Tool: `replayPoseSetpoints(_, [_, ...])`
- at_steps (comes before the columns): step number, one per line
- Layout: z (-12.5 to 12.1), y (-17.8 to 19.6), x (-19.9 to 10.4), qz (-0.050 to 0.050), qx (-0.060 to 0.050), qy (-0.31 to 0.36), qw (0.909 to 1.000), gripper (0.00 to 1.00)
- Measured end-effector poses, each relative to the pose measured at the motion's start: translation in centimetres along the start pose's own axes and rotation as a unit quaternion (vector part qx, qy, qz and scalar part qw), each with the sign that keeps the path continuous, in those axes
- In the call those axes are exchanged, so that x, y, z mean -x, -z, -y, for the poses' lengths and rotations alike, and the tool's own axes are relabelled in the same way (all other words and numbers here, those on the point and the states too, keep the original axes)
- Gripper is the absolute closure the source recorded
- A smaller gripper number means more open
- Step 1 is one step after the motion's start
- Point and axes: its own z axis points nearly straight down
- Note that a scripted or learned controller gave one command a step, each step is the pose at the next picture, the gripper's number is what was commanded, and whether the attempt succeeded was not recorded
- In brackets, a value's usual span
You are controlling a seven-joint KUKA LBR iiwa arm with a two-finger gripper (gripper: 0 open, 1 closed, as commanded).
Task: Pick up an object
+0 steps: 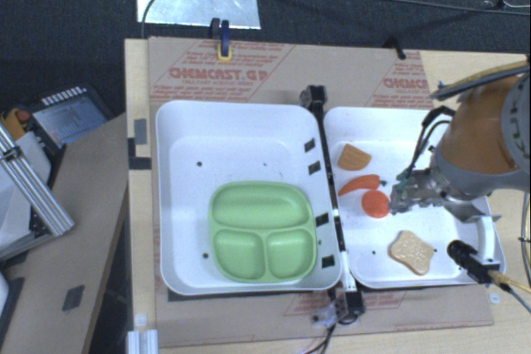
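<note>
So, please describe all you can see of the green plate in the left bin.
The green plate is pale green and looks like smooth plastic. It has rounded corners and three compartments: one long one at the far side, two smaller ones nearer the camera. It lies flat on the floor of the left bin, toward its near right corner. Its compartments hold nothing.

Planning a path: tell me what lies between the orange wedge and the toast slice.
In the camera view, the red pepper and round tomato lie between orange wedge and toast slice.
</note>
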Motion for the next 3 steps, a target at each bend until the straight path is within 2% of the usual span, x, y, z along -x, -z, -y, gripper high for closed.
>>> replayPoseSetpoints(1, [0.0,5.3,1.1,0.0,0.001,0.0,1.0,1.0])
replayPoseSetpoints(2, [-0.1,6.3,1.1,0.0,-0.001,0.0,1.0,1.0])
replayPoseSetpoints(3, [-0.7,7.5,-3.8,-0.001,-0.001,0.003,1.0,1.0])
